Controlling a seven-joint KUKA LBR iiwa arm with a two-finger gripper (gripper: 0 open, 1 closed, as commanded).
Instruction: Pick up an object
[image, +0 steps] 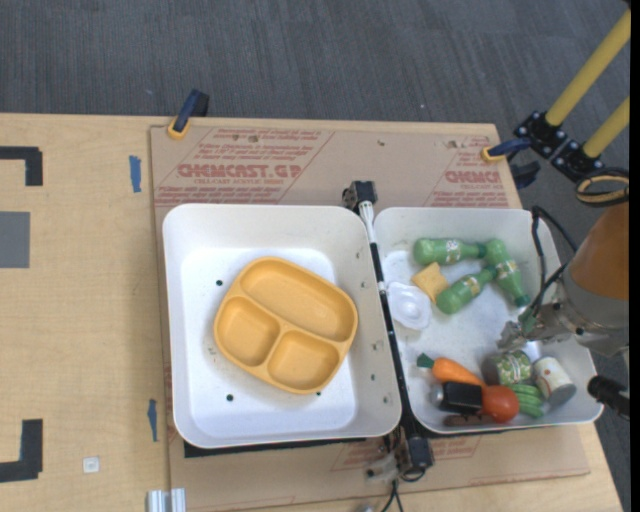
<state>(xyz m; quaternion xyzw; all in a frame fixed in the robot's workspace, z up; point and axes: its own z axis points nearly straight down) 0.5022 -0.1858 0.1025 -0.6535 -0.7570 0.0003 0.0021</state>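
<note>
My gripper (527, 335) hangs low over the right side of the right bin (455, 213), coming in from the right edge. Just below it lie a green leafy toy (515, 370) and a small white cylinder (553, 378). Along the bin's front edge sit an orange carrot (455, 371), a black block (462, 397) and a red tomato (500, 403). Three green bottles (450, 250) (465, 291) (508, 279) lie at the back of the bin, with a yellow wedge (430, 280) and a white cup (408, 304) to their left.
The left bin (190, 235) holds a yellow three-compartment plate (286, 325). Both bins rest on a cardboard sheet (250, 155) on the wooden bench. A yellow-and-black stand (570, 110) rises at the back right.
</note>
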